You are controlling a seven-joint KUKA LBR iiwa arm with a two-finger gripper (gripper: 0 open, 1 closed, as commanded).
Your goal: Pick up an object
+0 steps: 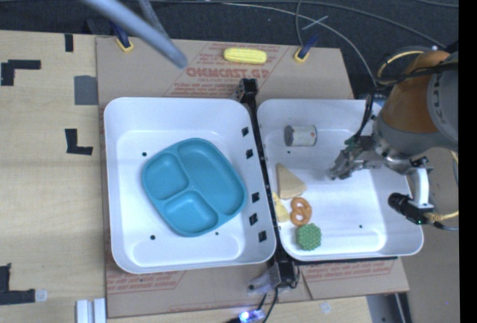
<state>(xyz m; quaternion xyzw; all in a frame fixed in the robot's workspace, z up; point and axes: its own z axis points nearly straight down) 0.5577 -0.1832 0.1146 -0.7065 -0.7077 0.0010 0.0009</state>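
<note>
The right bin [387,243] holds a grey cylinder [301,136] near its back, a pale yellow wedge [289,181], a pretzel [300,210] and a green knobbly piece [308,236] along its left side. My gripper [344,165] is low over the bin's middle, right of the wedge and apart from it. Nothing shows between its fingers. The grey arm with its orange band [410,101] comes in from the right.
A blue divided plate [194,186] lies in the left bin [127,239]. A yellow corn cob [244,56] rests on the cardboard behind the bins. Cables run across the back.
</note>
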